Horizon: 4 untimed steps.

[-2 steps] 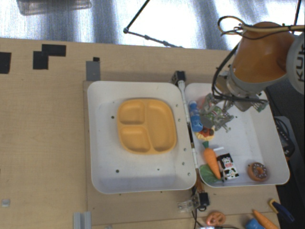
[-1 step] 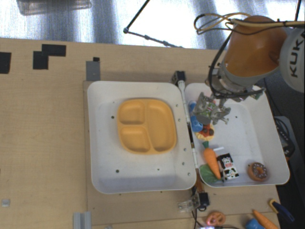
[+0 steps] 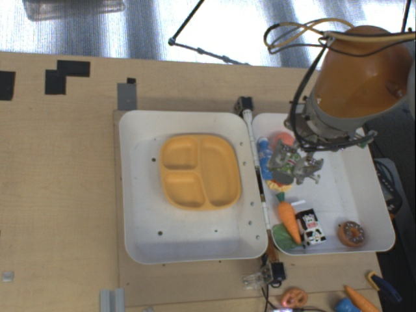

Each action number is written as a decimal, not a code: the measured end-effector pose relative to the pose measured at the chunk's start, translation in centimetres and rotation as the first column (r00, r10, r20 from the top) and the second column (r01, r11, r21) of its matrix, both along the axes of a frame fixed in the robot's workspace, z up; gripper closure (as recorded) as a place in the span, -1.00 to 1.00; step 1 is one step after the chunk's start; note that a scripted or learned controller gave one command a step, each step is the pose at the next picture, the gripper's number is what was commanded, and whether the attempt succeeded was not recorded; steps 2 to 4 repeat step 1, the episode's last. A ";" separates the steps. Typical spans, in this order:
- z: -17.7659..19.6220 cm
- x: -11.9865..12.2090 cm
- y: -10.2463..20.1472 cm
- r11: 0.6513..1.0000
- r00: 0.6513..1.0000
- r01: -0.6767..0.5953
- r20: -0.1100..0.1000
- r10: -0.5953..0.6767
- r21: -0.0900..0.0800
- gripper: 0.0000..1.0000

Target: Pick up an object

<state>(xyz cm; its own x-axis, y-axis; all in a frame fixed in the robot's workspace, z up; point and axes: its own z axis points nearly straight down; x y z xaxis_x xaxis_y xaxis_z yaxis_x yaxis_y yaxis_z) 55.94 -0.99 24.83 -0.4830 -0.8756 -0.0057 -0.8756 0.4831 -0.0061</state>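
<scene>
White bins sit side by side; the left bin (image 3: 140, 239) holds a yellow divided plate (image 3: 197, 172) with open floor around it. In the right bin (image 3: 370, 194), we see toys crowd the left wall: a carrot (image 3: 289, 221), a black-and-white box (image 3: 310, 227), a donut (image 3: 351, 233) alone near the right corner. The gripper (image 3: 296, 163) hangs above the upper-left cluster; we cannot tell its state.
</scene>
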 end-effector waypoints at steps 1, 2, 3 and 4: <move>-1.1 0.5 2.5 0.920 0.920 -0.391 -0.002 0.391 -0.001 1.00; -1.1 0.5 2.5 0.920 0.920 -0.391 -0.002 0.391 -0.001 1.00; -1.1 0.5 2.5 0.920 0.920 -0.391 -0.002 0.391 -0.001 1.00; -1.1 0.5 2.5 0.920 0.920 -0.391 -0.002 0.391 -0.001 1.00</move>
